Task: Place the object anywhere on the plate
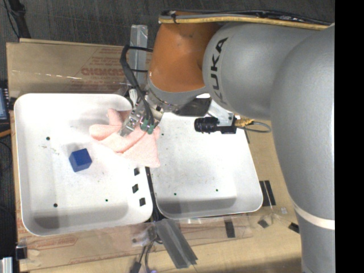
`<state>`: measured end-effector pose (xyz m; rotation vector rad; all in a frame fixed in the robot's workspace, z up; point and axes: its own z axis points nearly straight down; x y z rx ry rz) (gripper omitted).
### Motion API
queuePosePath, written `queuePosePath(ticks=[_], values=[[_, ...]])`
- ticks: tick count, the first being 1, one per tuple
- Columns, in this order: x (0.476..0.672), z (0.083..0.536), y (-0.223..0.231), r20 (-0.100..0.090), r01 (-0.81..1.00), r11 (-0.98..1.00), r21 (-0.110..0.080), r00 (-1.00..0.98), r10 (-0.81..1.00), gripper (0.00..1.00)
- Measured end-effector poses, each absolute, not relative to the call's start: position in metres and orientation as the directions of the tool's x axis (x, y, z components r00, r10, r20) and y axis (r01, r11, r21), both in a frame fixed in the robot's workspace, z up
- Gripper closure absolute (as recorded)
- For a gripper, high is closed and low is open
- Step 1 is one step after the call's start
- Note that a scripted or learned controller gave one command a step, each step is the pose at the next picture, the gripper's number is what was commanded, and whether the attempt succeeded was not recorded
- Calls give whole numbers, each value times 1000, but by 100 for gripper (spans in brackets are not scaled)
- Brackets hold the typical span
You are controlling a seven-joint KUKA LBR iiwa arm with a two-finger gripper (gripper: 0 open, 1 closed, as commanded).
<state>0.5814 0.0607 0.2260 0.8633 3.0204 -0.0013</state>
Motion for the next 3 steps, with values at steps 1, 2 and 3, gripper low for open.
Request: queuePosePath(ticks=[1,2,3], values=[[598,227,99,-1,150,989,0,-989,150,100],[612,239,152,-2,-3,1000,0,-1000,-3,100],[626,231,202,0,-6,1000,-1,-1000,-6,100]])
